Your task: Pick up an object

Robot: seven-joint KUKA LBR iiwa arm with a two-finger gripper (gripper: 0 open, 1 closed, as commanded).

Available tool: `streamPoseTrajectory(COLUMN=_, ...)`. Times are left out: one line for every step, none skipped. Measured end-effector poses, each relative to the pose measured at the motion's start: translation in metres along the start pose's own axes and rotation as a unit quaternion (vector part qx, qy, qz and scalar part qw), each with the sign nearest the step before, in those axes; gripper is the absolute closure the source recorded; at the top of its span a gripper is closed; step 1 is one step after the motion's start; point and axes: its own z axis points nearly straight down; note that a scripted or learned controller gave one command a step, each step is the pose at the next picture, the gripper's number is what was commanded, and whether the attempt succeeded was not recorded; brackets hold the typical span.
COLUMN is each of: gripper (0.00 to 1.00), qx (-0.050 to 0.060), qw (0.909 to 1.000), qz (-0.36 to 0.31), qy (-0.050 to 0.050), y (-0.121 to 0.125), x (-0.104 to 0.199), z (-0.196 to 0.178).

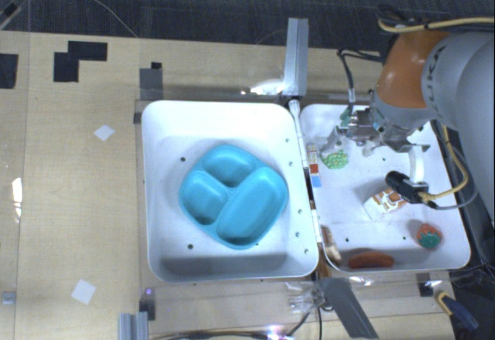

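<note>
Hovering over the right bin [452, 253], jaws [338, 147] touch green ball [336, 160].

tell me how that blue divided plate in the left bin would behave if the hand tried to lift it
The blue divided plate looks like rigid moulded plastic, so it would probably keep its shape and feel light. Its smooth, rounded rim may be slippery and hard for a narrow hand to pinch. It lies flat and wide in the left bin, so pushing would likely slide it rather than tip it.

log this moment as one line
hand over right bin | green object just below, not held | blue divided plate in left bin
</note>
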Motion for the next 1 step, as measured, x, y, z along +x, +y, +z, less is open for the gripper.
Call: streamPoseTrajectory(gripper=0.0, qx=-0.005, qw=0.9918, qz=-0.128, qy=-0.004, y=-0.0059, x=-0.0031, z=0.0306)
